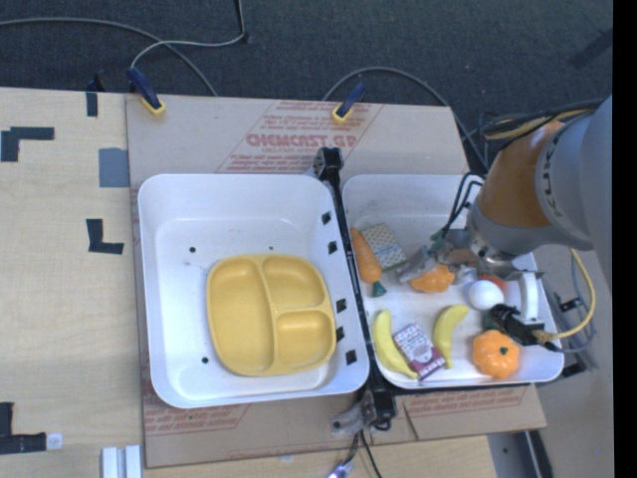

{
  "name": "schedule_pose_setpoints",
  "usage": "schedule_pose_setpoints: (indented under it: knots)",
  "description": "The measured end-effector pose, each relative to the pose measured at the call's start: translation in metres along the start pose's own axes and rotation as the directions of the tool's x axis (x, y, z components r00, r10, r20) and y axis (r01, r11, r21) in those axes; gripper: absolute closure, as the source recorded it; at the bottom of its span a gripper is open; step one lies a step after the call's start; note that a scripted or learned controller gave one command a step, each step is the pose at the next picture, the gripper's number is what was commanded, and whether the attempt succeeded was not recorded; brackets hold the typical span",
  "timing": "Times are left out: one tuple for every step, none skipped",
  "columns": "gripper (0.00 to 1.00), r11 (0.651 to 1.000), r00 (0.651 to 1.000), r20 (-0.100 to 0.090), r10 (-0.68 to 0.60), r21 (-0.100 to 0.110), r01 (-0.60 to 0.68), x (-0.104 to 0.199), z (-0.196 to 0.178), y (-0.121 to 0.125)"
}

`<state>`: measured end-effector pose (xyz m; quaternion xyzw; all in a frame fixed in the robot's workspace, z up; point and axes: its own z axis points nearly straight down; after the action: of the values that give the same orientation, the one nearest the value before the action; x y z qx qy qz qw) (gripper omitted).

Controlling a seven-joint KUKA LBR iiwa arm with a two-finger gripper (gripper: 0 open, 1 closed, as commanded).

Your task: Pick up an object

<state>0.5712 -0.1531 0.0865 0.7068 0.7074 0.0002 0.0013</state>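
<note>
Two white bins (159,207), one yellow tray (271,313), two bananas (386,345), one carrot (365,257), one egg (485,293), one pumpkin (496,355), two packets (417,349).

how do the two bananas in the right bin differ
The larger banana lies near the bin's left wall, beside the snack packet; the smaller banana lies on the packet's other side, nearer the small orange pumpkin. The larger one is longer and bows toward the bin's front corner; the smaller one is stubbier and stands more upright in the view. Both are yellow, curved, and lie in the right bin.
</note>
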Motion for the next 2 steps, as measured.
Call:
schedule_pose_setpoints:
  knots:
    - [0.0,1.0,1.0,0.001,0.0,-0.004,0.0,0.008,0.0,-0.047]
    - [0.0,1.0,1.0,0.008,0.004,-0.005,-0.004,0.039,-0.002,0.027]
